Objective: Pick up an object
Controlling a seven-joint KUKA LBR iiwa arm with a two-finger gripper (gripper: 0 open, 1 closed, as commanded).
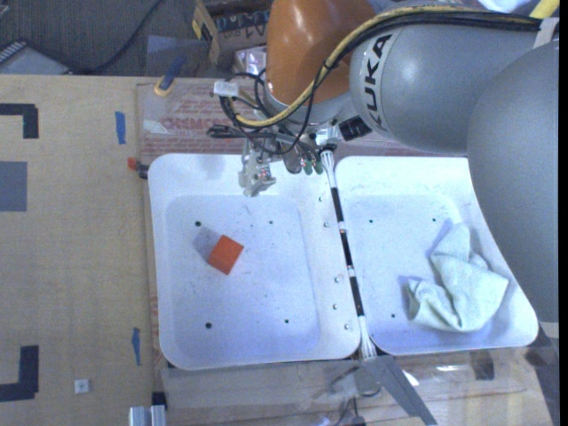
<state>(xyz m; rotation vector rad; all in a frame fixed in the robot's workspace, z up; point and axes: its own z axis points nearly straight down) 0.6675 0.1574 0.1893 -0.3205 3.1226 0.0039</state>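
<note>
Block [225, 255]: one, orange, lying in the left bin [177, 327], left of centre on the floor, tilted off square to the walls. Two white bins side by side, touching along a shared rim under a black strip [348, 256]. One block in the left; one crumpled white cloth [457, 280] in the right bin [390, 185], bunched toward the right wall. One gripper [257, 178], hanging over the top rim of the left bin, above and a little right of the block, well apart from it, nothing seen between the fingers; open or clenched, cannot tell. Plenty of bare floor around the block on all sides, most of it to the right and below. Bare floor also across the left half of the right bin.
</note>
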